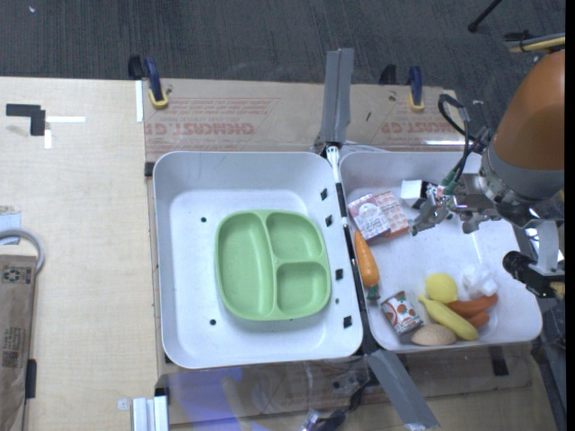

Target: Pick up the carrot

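Note:
The carrot [365, 259], orange and slim with a green stub at its near end, lies along the left wall of the right bin [503, 335]. My gripper [438, 212] hangs over the back of that bin, to the right of the carrot and farther back, clearly apart from it. It sits just right of a pink food packet [379, 215]. The grey arm with its orange band [539, 106] comes in from the right.
A green divided plate [272, 265] lies in the left bin [180, 241]. At the right bin's front are a small can [402, 314], a lemon [440, 287], a banana [451, 319], a tan lump [434, 335], an orange-red vegetable [473, 307] and a white object [479, 283].

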You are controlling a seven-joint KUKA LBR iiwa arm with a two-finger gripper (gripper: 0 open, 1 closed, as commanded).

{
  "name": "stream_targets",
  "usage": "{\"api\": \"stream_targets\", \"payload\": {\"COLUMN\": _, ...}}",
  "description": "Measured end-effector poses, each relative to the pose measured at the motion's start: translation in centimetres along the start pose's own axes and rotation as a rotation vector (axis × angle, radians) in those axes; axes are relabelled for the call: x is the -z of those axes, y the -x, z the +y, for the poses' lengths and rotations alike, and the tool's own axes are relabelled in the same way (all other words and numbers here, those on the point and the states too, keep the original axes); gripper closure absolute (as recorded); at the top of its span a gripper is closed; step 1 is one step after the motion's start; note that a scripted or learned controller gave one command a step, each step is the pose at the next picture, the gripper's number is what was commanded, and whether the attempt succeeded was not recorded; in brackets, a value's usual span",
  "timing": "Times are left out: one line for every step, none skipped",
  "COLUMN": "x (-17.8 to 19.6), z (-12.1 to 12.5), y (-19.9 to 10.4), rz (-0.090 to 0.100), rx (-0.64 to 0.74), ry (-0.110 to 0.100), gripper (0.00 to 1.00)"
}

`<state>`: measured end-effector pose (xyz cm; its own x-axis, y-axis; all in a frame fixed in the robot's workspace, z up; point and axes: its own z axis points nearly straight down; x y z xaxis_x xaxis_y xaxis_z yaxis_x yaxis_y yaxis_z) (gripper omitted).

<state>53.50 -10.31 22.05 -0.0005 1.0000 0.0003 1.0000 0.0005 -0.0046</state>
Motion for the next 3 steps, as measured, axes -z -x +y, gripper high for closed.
{"api": "stream_targets", "payload": {"x": -10.0, "z": -4.1, "y": -1.0, "rz": 0.000, "rx": 0.147, "ry": 0.001, "gripper": 0.00}}
{"api": "stream_targets", "payload": {"x": -12.9, "z": 2.8, "y": -0.6, "rz": -0.003, "rx": 0.443, "ry": 0.006, "gripper": 0.00}}
{"api": "stream_targets", "payload": {"x": -12.0, "z": 2.8, "y": -0.5, "rz": -0.002, "rx": 0.439, "ry": 0.006, "gripper": 1.00}}
